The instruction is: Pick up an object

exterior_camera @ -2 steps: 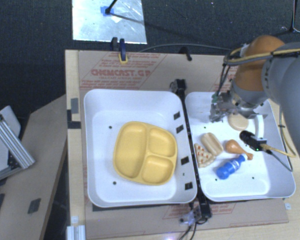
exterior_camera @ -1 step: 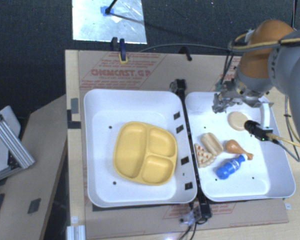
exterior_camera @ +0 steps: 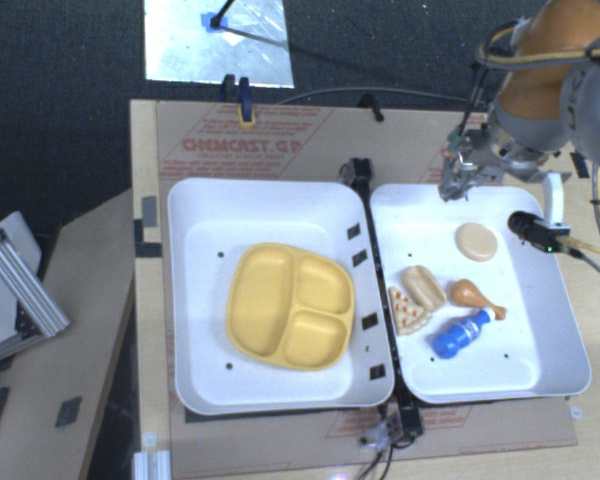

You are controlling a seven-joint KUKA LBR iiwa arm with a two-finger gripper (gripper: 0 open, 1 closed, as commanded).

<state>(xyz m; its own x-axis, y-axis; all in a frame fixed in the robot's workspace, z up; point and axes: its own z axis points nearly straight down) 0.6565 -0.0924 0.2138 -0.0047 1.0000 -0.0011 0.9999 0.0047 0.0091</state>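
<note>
A wooden bench (exterior_camera: 100, 268) bears two glossy white bins. The left bin (exterior_camera: 195, 228) holds a yellow divided tray (exterior_camera: 290, 306). In the right bin (exterior_camera: 550, 368), toy foods cluster centrally: round biscuit (exterior_camera: 476, 240), drumstick (exterior_camera: 470, 294), blue bottle (exterior_camera: 460, 333). The gripper (exterior_camera: 456, 186) hovers at its far edge, grasping nothing.

Two bins (exterior_camera: 280, 203), one tray (exterior_camera: 290, 306), five toys (exterior_camera: 450, 303)
</note>
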